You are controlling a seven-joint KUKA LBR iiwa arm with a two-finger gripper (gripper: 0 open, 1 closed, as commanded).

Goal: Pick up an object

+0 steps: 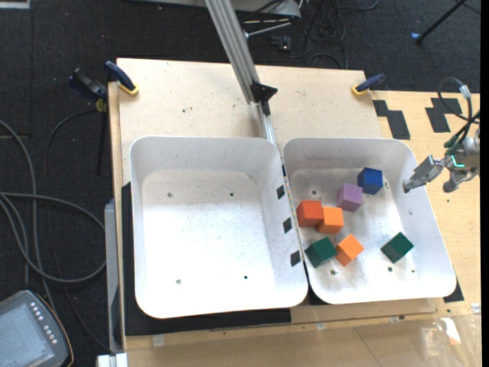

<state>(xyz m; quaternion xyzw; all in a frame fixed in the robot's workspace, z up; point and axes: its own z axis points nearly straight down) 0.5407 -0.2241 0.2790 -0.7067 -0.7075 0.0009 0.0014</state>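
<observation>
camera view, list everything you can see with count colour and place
bins: 2, white, side by side on the bench
orange blocks: 3, orange, right bin, two touching near its middle, one nearer the front
green blocks: 2, dark green, right bin, front part, one left and one right
purple block: 1, purple, right bin, near the middle
blue block: 1, blue, right bin, toward the back
bench: 1, pale board, under both bins
clamps: 3, blue and yellow, back corners of the bench
rail: 1, grey metal, slanting down to the gap between the bins
tablet: 1, grey, lower left on the floor
gripper: 1, grey, at the right bin's right rim
</observation>
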